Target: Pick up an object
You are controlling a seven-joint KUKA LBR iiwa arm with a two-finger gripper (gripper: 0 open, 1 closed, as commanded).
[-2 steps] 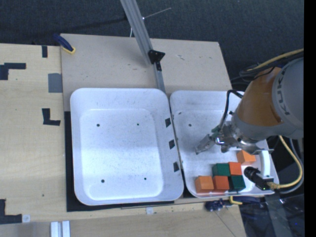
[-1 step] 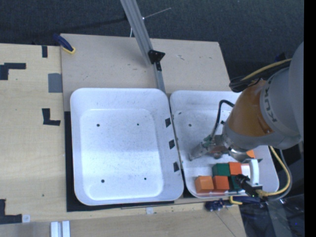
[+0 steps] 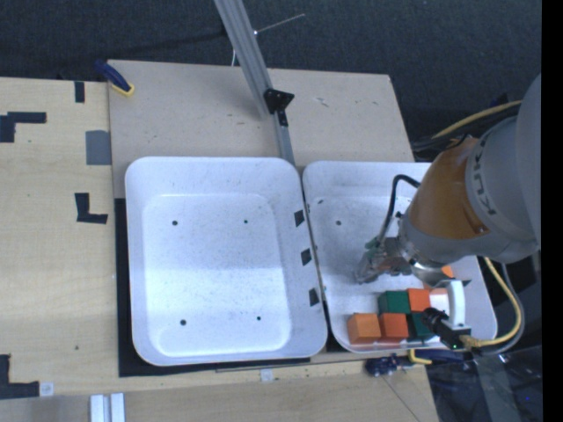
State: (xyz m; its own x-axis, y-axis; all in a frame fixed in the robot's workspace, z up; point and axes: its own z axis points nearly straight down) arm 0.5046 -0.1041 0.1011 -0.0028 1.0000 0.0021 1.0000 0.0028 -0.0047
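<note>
The gripper (image 3: 373, 265) hangs low in the right-hand bin (image 3: 347, 192), over bare white floor near the bin's middle. Its tip is small and half shadowed under the wrist, so I cannot tell how far open it is, and nothing lets me say it holds anything. It stands apart from the blocks, touching none that I can make out.

The step in hand looks like the approach to a grasp. To do it well, the gripper should move toward the near corner of the bin and settle squarely over a single block, not over the seam between two. It should come straight down with its jaws spread wider than the block, lined up with the free faces.

The things to pick up are bunched just beyond the gripper, toward the bin's near wall. A green block (image 3: 394, 301) lies nearest, with an orange-red block (image 3: 420, 298) touching its right side. In front of these, two orange blocks (image 3: 362, 327) (image 3: 395, 325) sit side by side, and a darker green piece (image 3: 424, 323) is just to their right.

The left orange block has the most open sides, so it seems the easiest choice. The tight packing elsewhere risks a jaw landing on a neighbour.

The orange-banded arm (image 3: 457, 200) overhangs the bin's right half. The left-hand bin (image 3: 211, 262) sits alongside on the bench (image 3: 334, 112).
</note>
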